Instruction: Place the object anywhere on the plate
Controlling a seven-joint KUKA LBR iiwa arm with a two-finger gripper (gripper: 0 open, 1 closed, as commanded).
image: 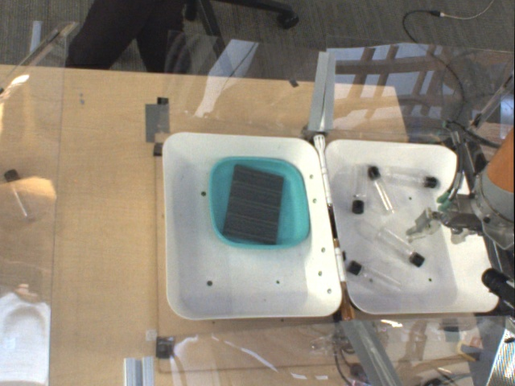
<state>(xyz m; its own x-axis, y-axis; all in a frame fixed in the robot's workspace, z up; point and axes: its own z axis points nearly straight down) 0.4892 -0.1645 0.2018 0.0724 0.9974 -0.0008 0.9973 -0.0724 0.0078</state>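
Note:
A teal plate [299,215] lies in the left bin [185,240]. A dark grey ribbed block [254,205] rests flat on the middle of the plate, nothing touching it. My gripper [425,225] hangs low over the right side of the right bin [451,296], well away from the plate, close to a clear tube [397,242]. I see nothing held in it. The arm's orange band [504,167] is at the right edge of the view.
Several clear tubes with black caps lie scattered in the right bin, among them one tube [380,190] at the upper left and another tube [372,273] at the lower left. A divider ridge [327,215] separates the bins. Cables [463,127] hang at the far right.

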